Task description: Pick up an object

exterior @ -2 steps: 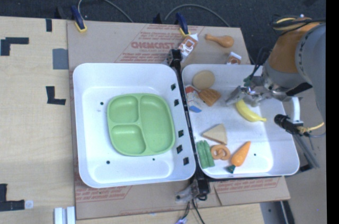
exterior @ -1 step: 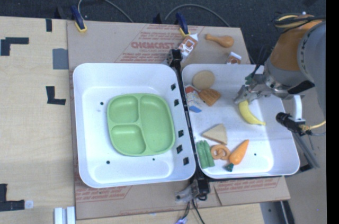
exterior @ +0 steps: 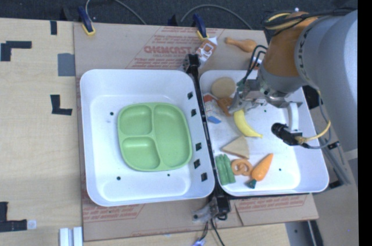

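My gripper (exterior: 239, 102) reaches down into the right bin (exterior: 311, 178) from the right, its tip just above the upper end of a yellow banana (exterior: 246, 125). A round tan bun (exterior: 222, 87) lies to its upper left, with a small brown-orange piece (exterior: 223, 104) beside it. Lower in the bin lie a tan sandwich wedge (exterior: 236, 148), an orange pretzel (exterior: 240, 167), a carrot (exterior: 262, 167) and a green vegetable (exterior: 224, 169). I see nothing clearly held in the gripper.
The left bin (exterior: 99, 93) holds a green divided plate (exterior: 154, 136). On the cardboard behind the bins lie an orange toy (exterior: 241, 43) and a small packet (exterior: 206, 49). Black clips line the divider between the bins. Cables run across the dark floor at the back.
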Available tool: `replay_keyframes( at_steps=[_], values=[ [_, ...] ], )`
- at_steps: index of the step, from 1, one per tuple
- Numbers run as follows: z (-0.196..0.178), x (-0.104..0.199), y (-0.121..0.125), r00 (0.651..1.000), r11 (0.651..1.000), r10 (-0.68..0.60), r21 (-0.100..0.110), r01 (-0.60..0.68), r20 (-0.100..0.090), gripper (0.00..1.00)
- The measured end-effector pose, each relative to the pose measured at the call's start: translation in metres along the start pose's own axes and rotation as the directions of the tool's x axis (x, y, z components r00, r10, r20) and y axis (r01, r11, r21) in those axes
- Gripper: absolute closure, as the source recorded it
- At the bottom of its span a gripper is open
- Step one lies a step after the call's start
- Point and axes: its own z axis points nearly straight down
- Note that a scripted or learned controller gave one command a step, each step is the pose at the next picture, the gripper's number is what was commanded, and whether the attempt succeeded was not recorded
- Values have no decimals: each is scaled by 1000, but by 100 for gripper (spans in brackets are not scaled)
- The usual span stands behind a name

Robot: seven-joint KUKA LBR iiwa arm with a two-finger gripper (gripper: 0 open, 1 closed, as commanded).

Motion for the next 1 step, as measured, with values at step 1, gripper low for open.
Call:
replay_keyframes(
  at_steps=[1],
  values=[
    [-79,100,12,1000,1000,1,-1,-1,1,100]
  ],
)
